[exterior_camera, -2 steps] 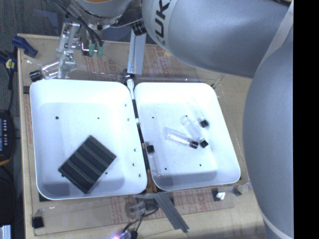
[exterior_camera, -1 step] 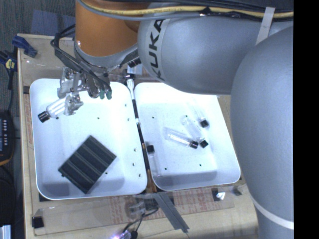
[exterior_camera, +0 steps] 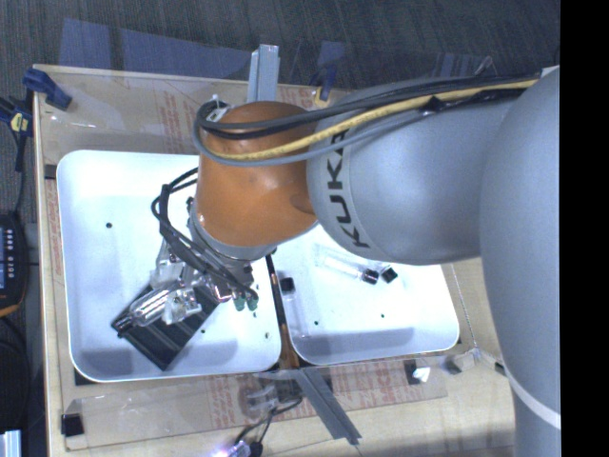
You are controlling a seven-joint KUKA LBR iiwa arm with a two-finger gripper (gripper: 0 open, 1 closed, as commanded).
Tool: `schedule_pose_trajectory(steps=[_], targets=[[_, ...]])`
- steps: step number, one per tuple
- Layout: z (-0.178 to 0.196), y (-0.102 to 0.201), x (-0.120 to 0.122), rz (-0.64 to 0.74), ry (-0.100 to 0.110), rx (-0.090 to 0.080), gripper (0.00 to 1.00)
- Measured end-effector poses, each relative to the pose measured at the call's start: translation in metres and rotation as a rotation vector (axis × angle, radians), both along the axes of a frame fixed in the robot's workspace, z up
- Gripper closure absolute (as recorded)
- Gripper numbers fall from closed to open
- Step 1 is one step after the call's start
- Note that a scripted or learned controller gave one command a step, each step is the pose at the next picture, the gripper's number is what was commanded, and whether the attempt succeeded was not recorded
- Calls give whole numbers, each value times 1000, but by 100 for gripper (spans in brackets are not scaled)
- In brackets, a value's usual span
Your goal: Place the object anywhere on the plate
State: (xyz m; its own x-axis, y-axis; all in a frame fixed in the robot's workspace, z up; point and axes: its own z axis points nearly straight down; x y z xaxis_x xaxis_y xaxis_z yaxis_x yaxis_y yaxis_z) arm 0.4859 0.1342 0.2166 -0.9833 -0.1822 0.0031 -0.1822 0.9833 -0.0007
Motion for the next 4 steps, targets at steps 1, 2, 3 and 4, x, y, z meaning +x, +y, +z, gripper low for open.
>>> schedule_pose_trajectory(steps=[1, 2, 3, 4], targets=[[58, 42, 51, 10, -5, 1, 100], [26, 73, 150, 354, -4, 2, 100], [138, 85, 170, 514, -8, 3, 100], [67, 80, 63, 574, -2, 2, 100]])
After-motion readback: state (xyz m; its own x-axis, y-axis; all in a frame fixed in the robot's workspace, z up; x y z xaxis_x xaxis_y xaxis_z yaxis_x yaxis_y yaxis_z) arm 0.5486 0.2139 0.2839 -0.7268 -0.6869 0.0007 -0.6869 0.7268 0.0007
